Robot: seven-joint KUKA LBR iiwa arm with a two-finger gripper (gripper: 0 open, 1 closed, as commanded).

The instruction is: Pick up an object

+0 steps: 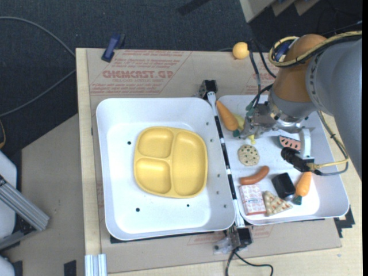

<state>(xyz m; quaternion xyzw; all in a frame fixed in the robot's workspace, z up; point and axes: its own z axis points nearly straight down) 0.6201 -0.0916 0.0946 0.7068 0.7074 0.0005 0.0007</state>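
1. Nearest edge, right bin (324, 199): red-and-white packet (251, 199) lying flat, with a triangular pizza slice (276, 203) touching its right side.
2. Just behind those: black block (283, 184) and, to its right, a small carrot (303, 184) tilted, green end toward the near rim.
3. Sausage (253, 176) lies at a slant just above the packet. Cookie (248, 154) lies flat behind it, apart from it.
4. Gripper (250, 129) is low over the far-left part of the right bin, behind the cookie. Cannot tell whether it is clenched or released, and nothing is seen held in it.
5. Long carrot (226, 117) lies just left of the gripper, near the bin's left wall, very close to it. Contact cannot be judged.
6. Pink slice (290, 142) lies right of the gripper, partly under the wrist.
7. Arm (344, 76) comes in from the right, orange band above the gripper.
8. Left bin (115, 154) holds a yellow divided plate (171, 161), centred and upright.
9. Orange ball (241, 50) sits on the bench beyond the bins.
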